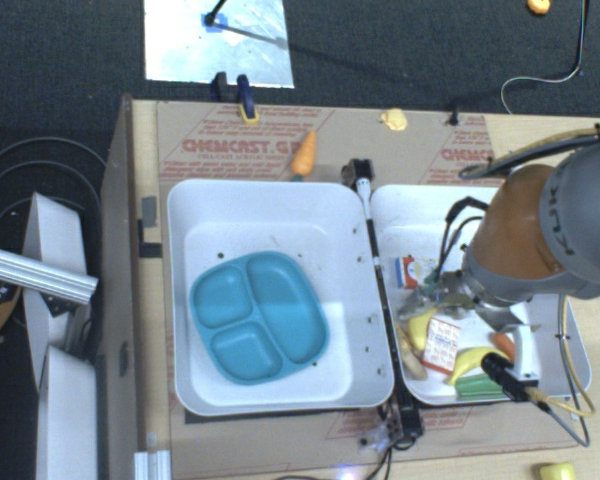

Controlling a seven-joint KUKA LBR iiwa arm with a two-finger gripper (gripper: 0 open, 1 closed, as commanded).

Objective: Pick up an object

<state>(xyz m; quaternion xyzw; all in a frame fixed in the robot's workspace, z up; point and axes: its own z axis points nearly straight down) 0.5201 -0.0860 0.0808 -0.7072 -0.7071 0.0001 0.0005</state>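
Several small items (pixel 450 353) lie heaped in the right bin (pixel 400 218) under the hand (pixel 442 290), whose grip I cannot tell, while the left bin (pixel 210 208) holds a blue tray (pixel 258 315).

blue divided plate (pixel 259 316) in left bin (pixel 270 200)

Cardboard-topped bench (pixel 270 133), two white bins (pixel 280 203) side by side, orange carrot (pixel 303 154) behind them

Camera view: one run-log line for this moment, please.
arm: over right bin | gripper: low among clutter, fingers hidden | blue tray: left bin | grasp: unconfirmed
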